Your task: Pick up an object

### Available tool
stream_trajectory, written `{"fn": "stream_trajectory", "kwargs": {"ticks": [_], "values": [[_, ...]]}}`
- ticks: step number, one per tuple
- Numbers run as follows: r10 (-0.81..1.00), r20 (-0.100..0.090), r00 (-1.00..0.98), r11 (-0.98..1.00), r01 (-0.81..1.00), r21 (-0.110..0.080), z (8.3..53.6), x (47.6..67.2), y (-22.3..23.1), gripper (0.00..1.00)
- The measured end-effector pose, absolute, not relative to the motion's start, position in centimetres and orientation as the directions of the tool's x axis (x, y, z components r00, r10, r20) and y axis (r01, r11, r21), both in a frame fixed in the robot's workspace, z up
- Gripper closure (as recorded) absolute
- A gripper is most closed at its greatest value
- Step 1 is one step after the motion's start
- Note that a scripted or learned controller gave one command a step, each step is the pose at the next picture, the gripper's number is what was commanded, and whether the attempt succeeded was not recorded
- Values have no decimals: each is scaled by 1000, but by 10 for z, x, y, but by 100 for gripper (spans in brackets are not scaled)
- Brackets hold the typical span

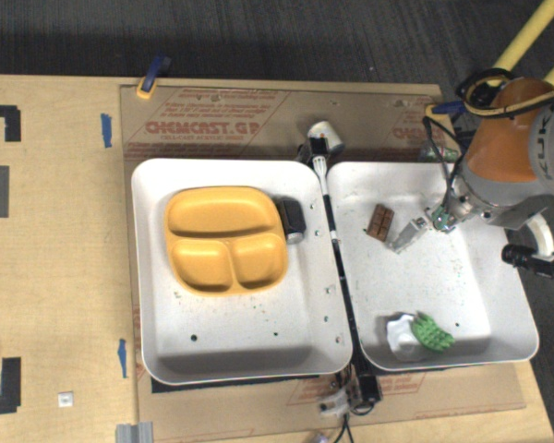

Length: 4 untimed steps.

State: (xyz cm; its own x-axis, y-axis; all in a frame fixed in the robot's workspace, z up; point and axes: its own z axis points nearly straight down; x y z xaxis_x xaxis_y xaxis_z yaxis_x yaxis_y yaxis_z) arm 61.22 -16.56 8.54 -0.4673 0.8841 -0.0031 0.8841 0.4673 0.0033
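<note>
Left bin (157,275): the shallow white plastic bin held a yellow three-compartment plastic tray (226,238) lying flat near its upper middle, open side up; a small dark block (291,218) sat touching the tray's right edge.

Right bin (499,284): a second shallow white bin, side by side with the first, held the loose pieces within the arm's reach.

Brown piece (379,221): a small brown rectangular block lay flat in the upper left part of the right bin, its long axis running top-right to bottom-left; likely the thing to be picked, though that was a judgement.

Gripper (414,231): the two-finger metal gripper sat low just right of the brown block, slanted toward it; how far its fingers stood apart could not be told, and nothing was seen between them.

Green piece (431,332): a green bumpy toy resting against a white scrap (401,330) lay near the bin's lower edge, well apart from the gripper.

Arm (503,150): the grey arm with its orange band reached in from the right, over the bin's upper right corner.
</note>
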Motion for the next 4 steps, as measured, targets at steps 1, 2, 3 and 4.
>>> {"fn": "stream_trajectory", "kwargs": {"ticks": [1,2,3,4], "values": [[924,2,-381,381,924,0,85,549,-100,0],[900,-1,-436,436,900,3,85,588,-98,0],[936,0,-353,353,936,0,85,479,-106,0],[936,0,-353,353,936,0,85,479,-106,0]]}}
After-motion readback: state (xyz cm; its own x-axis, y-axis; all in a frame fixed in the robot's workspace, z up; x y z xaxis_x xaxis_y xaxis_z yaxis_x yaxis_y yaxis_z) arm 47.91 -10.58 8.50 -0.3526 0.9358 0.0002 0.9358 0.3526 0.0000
